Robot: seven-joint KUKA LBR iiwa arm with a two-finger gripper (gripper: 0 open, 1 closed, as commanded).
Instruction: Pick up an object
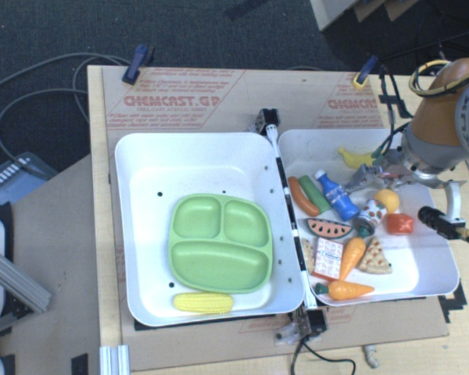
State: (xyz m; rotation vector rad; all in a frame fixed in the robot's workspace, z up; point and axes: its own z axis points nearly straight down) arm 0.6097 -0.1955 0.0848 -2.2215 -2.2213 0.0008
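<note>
Several toy foods lie in the right bin [434, 268]: a blue bottle [338, 196], a green cucumber [314, 194], an orange-red sausage [302, 198], a watermelon slice [329, 227], a lemon [387, 200], a red pepper [399, 223], two carrots [350, 258], a pizza slice [376, 259] and a cracker box [326, 257]. My gripper [365, 178] hangs low over the far part of this bin, just right of the blue bottle's top and behind the lemon. A yellow banana [352, 157] lies just beyond it. Nothing is visibly held.
The left bin [141, 209] holds a green divided plate [220, 242] and a corn cob [203, 303] near its front wall. Black clips [267, 119] join the bins at the middle wall. The arm's grey and orange wrist [442, 123] stands over the right bin's far right corner.
</note>
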